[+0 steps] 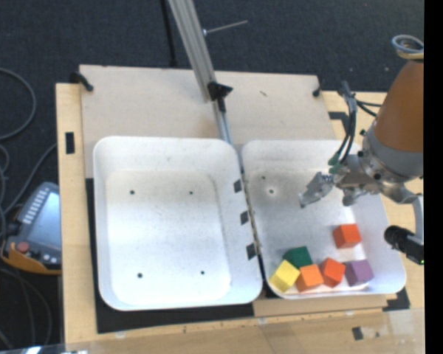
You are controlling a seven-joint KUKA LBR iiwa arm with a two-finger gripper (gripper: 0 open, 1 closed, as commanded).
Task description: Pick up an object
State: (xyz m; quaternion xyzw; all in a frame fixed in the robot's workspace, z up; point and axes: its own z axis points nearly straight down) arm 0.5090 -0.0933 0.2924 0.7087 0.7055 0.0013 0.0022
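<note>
near row: yellow cube (285,275), orange cube (310,276), red-orange cube (333,271) and purple cube (359,271) sit packed along the near wall of the right bin (280,161), well below the jaws; neighbours touch, so little room for fingers between them.
green cube: (298,257) just behind the yellow one, touching it, below and slightly left of the jaws.
best target: lone orange block (347,235), apart from the row, just below and right of the jaws; free space on all sides, so the easiest pick.
jaws: (332,186) hover over the bare middle of the right bin, nothing between them; whether wide or narrow i cannot tell.
advice: shift right and toward the near wall, centre over the lone block, square to its faces, descend straight.
left bin: (103,153) far left of the jaws, no need to go there.
bench: (170,94) beyond both bins.
</note>
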